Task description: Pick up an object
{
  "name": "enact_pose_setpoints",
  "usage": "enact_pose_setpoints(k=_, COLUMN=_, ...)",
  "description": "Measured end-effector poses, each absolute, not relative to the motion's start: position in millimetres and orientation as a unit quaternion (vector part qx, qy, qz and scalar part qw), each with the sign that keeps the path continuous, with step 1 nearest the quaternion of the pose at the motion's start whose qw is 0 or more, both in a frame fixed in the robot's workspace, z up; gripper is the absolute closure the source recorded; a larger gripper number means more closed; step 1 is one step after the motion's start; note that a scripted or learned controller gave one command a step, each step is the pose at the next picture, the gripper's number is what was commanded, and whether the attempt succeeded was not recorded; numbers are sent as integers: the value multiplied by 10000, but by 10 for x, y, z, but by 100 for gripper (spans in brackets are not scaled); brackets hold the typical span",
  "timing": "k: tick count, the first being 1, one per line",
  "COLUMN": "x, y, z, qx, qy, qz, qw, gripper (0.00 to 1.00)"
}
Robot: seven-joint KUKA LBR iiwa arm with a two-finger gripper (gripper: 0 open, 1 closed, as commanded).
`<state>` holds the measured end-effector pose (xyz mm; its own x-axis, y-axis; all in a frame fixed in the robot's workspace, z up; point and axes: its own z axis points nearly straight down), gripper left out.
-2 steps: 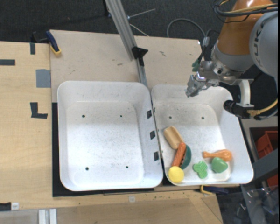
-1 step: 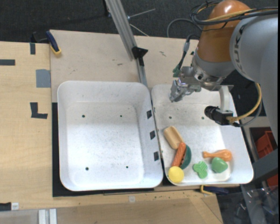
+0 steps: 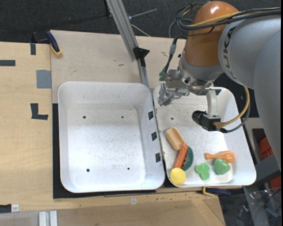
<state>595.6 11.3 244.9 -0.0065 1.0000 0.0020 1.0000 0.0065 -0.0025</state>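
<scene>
Two white bins are sitting side by side on the desk (image 3: pixel 19 126), the left bin (image 3: pixel 66 140) beside the right bin (image 3: pixel 243 173). Hanging over the right bin's far left corner is the hand (image 3: pixel 166 97), too blurred and crowded by the wrist to tell whether it is clenched or released. Toys are lying near the front: a tan roll (image 3: pixel 174 137), carrot (image 3: pixel 181 155), lemon (image 3: pixel 178 175) and green pieces (image 3: pixel 212 167) (shapes unclear), well apart from the hand.

A robotics lab is being shown. Two white bins (image 3: pixel 104 135) are being kept on a taped plywood bench (image 3: pixel 19 126), and an industrial arm (image 3: pixel 236 36) is being run above them.
</scene>
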Motion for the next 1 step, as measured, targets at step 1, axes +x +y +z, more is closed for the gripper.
enact_pose_setpoints(k=1, x=5779, y=630, z=2296, qx=-7049, qy=-7093, qz=12, qw=21, gripper=100)
